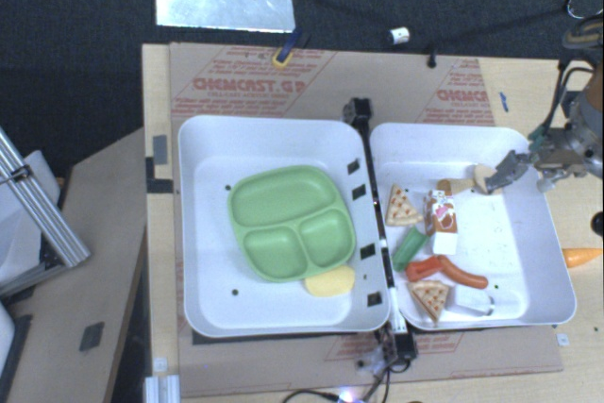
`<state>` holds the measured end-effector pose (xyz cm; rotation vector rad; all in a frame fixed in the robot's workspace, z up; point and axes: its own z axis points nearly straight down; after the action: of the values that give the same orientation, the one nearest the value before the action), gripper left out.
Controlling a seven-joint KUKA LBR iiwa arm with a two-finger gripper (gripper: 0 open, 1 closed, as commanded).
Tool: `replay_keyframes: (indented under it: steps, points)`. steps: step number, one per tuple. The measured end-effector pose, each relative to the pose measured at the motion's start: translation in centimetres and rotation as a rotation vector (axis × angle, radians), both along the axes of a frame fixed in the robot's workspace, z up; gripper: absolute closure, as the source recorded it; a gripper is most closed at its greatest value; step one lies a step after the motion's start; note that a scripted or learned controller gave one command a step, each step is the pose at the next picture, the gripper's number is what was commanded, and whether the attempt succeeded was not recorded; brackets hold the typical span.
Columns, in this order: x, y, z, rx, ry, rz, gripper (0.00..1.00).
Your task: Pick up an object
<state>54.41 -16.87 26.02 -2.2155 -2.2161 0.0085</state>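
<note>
Showing a cluster of small plastic toy foods in the right-hand shallow white bin [543, 231], any of which could serve as the object to pick. Nearest the gripper [493, 177] lies a small beige toy piece [483, 175], touching or just beside the tip; whether it sits between the fingers cannot be told, nor whether they are spread or closed. Below it stands a red-and-white packet-like toy [442, 220]; to its left a triangular pizza-slice toy [401, 205]; lower down a green pepper-like toy [411, 245], a red sausage toy [446, 272], a second triangular slice [429, 298] and a white block [470, 301]. All are judged light, rigid and smooth, hence liable to slip or skid on the slick bin floor. The sausage and pepper, being rounded, are best taken across their narrow middles; the flat slices offer only thin edges and are the poorer choice. Crowding at the lower corner leaves little finger clearance. The left-hand white bin [203, 203] holds a green compartmented plastic plate [288, 222] with a yellow disc-like toy [329, 281] touching its lower edge. Both bins rest on a cardboard sheet [245, 82] over the tabletop, where an orange carrot-like toy [582, 255] lies outside the right bin.
</note>
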Motion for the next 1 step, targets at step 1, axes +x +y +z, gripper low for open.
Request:
replay_keyframes:
  steps: [1]
  points:
    - [0.22, 0.04, 0.62, -0.002, -0.011, 0.003, 0.00]
